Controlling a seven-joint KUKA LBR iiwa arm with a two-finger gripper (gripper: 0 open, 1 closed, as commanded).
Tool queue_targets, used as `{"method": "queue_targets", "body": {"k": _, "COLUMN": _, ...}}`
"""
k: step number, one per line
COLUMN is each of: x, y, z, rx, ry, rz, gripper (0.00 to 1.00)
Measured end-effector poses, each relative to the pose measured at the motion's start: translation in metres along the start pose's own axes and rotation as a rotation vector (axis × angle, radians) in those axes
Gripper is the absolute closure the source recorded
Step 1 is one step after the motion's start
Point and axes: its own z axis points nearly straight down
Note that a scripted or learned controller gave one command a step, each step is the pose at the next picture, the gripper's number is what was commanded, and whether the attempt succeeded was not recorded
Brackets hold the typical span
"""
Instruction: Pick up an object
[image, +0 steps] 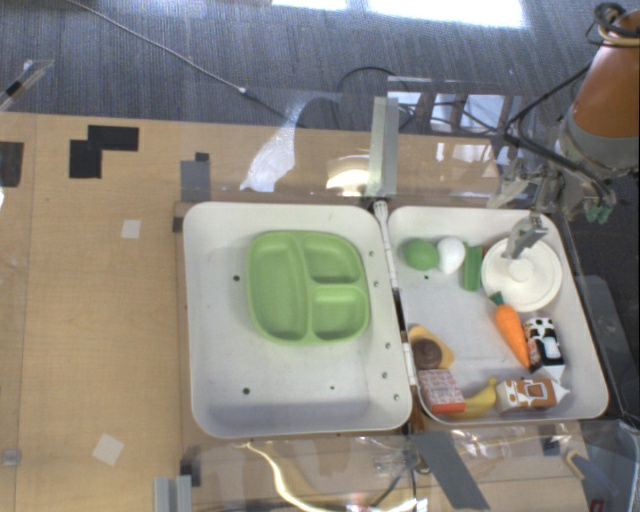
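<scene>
Nearest sits a carton beside a banana; gripper, grip state unclear, hangs over the white disc: descend centred, then close.

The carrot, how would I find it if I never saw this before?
Look in the right bin, the one full of toy food, not the left bin with the green plate. The carrot lies just below the round white dish, slanting toward the bin's lower right. It is the only long, pointed orange thing there, with a bit of green at its top.
</scene>
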Motion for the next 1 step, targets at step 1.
{"method": "queue_targets", "body": {"k": 1, "x": 0.0158, "y": -0.024, "z": 0.1457, "rx": 0.002, "ry": -0.008, "rz": 0.118, "gripper": 0.0}}
